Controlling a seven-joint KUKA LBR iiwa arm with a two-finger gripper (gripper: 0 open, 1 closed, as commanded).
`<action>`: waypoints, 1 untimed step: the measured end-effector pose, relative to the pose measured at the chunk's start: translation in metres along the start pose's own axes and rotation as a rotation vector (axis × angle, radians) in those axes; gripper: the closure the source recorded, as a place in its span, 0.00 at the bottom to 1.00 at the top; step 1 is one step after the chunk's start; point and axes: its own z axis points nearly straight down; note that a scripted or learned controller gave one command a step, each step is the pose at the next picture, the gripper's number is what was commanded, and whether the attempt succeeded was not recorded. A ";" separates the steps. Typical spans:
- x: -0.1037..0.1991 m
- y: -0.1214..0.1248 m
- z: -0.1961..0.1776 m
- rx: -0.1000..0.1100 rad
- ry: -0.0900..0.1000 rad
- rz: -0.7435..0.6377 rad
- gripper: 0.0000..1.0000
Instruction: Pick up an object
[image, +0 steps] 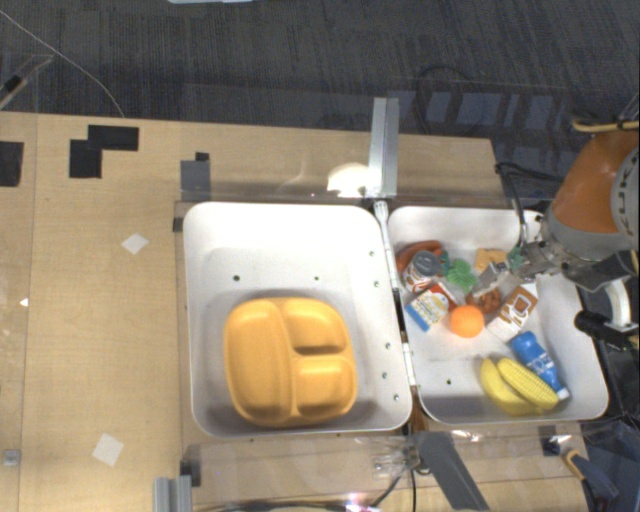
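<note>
- Pale wood surface (90, 300) seen from above at a slant, carrying two shallow white bins side by side.
- Left bin (250, 240) holds one thing: a yellow tray (290, 358) with compartments, lying in its near half.
- Right bin (590, 395) holds a loose cluster of small things.
- Near its right corner lies a yellow banana (515, 385), with a blue bottle (535, 362) just beside it on the right, the two touching or nearly so.
- An orange ball (465, 321) sits about mid-bin, a little to the left of the banana and farther back.
- A small blue and white packet (425, 311) lies just left of the orange ball.
- Farther back on the left sit a red and grey item (422, 262) and a small green item (459, 272), close together; what they are is unclear.
- A brown and white carton (517, 305) lies just right of the orange ball.
- Grey arm with its orange band (590, 195) reaches in from the right, over the far right part of the right bin.
- Its claw (520, 262) hangs above the cluster, close over the brown and white carton and a tan item (488, 260).
- Whether the claw is parted or closed cannot be told, and nothing can be seen held in it.
</note>
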 end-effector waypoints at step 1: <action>0.021 0.057 0.008 -0.009 -0.001 0.268 0.00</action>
